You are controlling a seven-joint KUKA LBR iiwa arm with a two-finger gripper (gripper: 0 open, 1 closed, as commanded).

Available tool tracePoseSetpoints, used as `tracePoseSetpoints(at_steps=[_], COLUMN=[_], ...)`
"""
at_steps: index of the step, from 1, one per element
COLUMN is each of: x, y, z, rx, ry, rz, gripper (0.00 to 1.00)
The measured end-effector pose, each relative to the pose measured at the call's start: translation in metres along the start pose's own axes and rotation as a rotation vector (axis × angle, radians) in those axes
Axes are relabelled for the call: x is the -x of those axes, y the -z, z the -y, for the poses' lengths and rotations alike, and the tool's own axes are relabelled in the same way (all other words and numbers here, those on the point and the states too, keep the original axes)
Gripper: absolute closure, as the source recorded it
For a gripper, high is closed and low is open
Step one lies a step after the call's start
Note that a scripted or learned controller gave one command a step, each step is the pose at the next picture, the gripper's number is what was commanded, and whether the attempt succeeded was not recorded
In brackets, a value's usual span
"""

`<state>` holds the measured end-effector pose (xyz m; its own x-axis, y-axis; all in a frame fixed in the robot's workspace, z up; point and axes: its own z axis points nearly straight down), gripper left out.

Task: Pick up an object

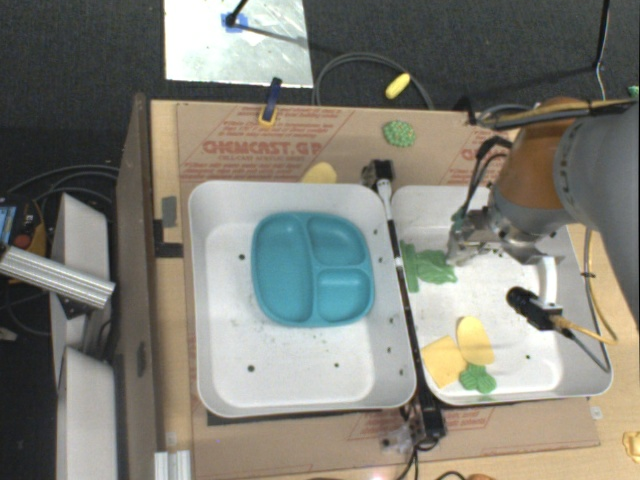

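Note:
In the right bin [560,373], a green leafy piece [427,267] lies close to the left wall. My gripper [463,244] hangs low over that bin, just right of and above the green piece, at its edge. Whether it touches the piece is unclear. Near the front of the bin lie a yellow oval piece [476,339] and a yellow flat piece [443,360], overlapping, with a small green piece [478,379] beside them. The grey arm with its orange band [535,173] reaches in from the right.
The left bin [215,368] holds a blue divided plate [312,269]. On the cardboard behind the bins lie a green round item [399,133], a yellow item [320,174] and a blue-and-yellow clip [270,103]. A yellow plug [398,86] sits further back.

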<state>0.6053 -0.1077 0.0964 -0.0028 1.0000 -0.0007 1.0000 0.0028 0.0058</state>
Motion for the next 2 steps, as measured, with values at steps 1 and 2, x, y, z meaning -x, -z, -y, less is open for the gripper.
tracePoseSetpoints(at_steps=[1, 2], x=[0.0460, 0.0428], y=[0.1198, 0.1131], z=[0.0278, 0.0276], rx=[0.003, -0.003], ry=[-0.005, -0.001], rz=[0.003, 0.000], gripper=[1.00, 0.00])
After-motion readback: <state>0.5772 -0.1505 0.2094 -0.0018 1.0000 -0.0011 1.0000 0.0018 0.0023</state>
